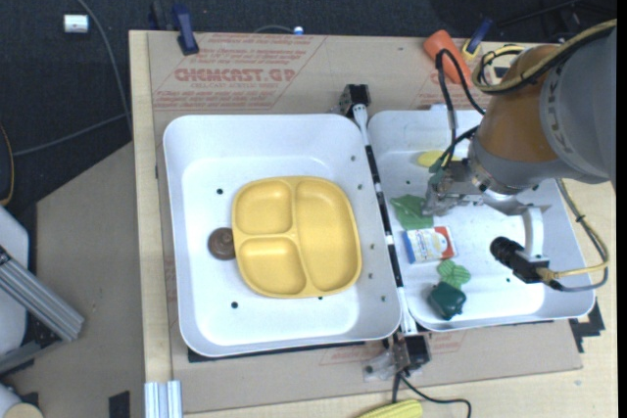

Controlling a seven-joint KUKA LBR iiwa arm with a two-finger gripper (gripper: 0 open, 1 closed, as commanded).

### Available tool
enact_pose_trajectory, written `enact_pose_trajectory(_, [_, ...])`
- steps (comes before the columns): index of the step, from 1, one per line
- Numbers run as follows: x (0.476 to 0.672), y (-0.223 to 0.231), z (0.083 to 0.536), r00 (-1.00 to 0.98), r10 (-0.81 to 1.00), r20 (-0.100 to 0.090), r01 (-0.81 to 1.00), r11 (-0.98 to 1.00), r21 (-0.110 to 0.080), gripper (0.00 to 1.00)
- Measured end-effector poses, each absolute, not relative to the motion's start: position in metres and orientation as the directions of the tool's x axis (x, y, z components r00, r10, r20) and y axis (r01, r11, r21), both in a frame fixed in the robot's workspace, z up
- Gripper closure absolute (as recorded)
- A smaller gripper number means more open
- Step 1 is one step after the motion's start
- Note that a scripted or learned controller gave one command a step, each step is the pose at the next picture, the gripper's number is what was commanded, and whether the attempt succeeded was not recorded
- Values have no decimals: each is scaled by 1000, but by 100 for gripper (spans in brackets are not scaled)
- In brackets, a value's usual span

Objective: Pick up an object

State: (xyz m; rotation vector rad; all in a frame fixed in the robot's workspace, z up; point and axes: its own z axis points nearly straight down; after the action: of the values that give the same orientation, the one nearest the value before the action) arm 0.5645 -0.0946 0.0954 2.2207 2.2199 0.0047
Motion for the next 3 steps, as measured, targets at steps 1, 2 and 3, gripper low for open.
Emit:
enact_pose_trajectory(1, [564, -95, 95, 1, 1000, 1, 1000, -1, 3, 0])
enact_pose_trajectory(2, [562, -93, 84, 1, 1000, 1, 1000, -1, -2, 0])
enact_pose_trajectory(3, [563, -92, 95, 1, 1000, 1, 1000, -1, 1, 100])
